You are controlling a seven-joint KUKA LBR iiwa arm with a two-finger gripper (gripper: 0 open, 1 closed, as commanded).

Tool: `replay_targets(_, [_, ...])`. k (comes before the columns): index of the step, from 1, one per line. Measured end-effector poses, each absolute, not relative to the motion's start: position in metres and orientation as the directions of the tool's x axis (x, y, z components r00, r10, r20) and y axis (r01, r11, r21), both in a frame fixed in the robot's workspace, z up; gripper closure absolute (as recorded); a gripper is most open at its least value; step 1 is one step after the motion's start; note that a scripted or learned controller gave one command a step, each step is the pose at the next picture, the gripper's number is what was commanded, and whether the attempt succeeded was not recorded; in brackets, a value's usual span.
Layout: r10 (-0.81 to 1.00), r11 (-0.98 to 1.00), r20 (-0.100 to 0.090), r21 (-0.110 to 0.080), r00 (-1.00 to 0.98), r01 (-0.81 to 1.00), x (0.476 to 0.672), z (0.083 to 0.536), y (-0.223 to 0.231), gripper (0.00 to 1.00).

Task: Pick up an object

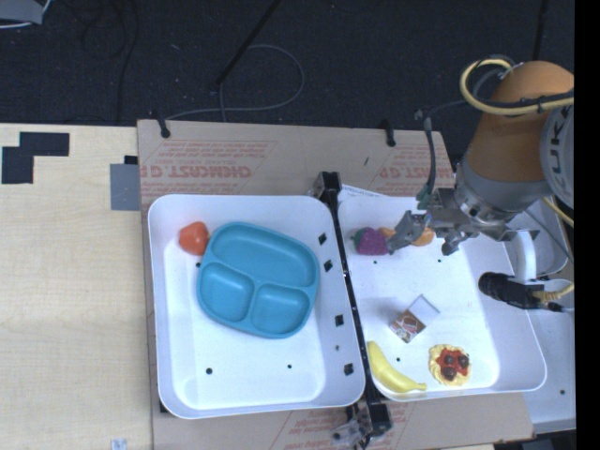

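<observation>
My gripper [428, 235] hangs low over the back of the right bin [511, 364], its two fingers spread and open. A small orange piece [425, 238] shows between them, just right of the left finger [408, 230]; whether it is touched I cannot tell. A purple toy [372, 242] lies just left of that finger. Further forward in the same bin lie a small white and brown box [410, 323], a yellow banana [394, 371] and a round yellow and red pizza-like toy [450, 364].
The left bin [178, 345] holds a blue divided plate [258, 279] and a red-orange fruit [193, 238] at its back left corner. A black divider [342, 279] runs between the bins. The arm's orange and grey body [511, 148] looms over the right bin's back right.
</observation>
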State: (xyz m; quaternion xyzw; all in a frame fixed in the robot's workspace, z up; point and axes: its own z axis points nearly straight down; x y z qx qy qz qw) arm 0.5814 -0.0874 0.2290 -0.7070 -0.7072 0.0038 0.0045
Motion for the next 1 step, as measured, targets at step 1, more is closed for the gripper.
replay_targets(1, [1.0, 0.001, 0.0, -0.001, -0.001, 1.0, 0.5836, 0.2341, -0.0876, 0.0])
